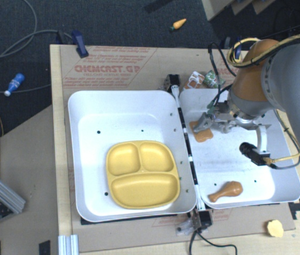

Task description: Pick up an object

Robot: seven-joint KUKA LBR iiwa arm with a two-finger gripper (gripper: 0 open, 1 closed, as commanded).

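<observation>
Dark carpet surrounds a cardboard-topped bench point(59, 142) that bears two white bins side by side. Nearest the camera, off the bins on the bench's front right corner, lies a small yellow lump point(275, 228). Just behind it, in the right bin point(256, 193), a tan drumstick point(226, 190) lies near the front wall, its thick end to the right. The left bin point(86, 116) holds a yellow tray point(142, 174) with three compartments, sitting in the front half. Further back in the right bin, an orange-brown piece point(202, 133) lies close to the divider between the bins. The gripper point(212, 120) is down over that piece, at its back edge — whether the fingers are apart or closed I cannot tell, and nothing is seen lifted between them. The arm point(277, 73), grey with an orange band, comes in from the right above the bin's back half. Behind the right bin's far wall sits a small cluster of items point(203, 79), too small to identify. A blue clip point(78, 43) lies at the bench's far left corner. On the carpet beyond are a blue bottle point(15, 83) at left and a small orange thing point(178, 23) at the back.
</observation>
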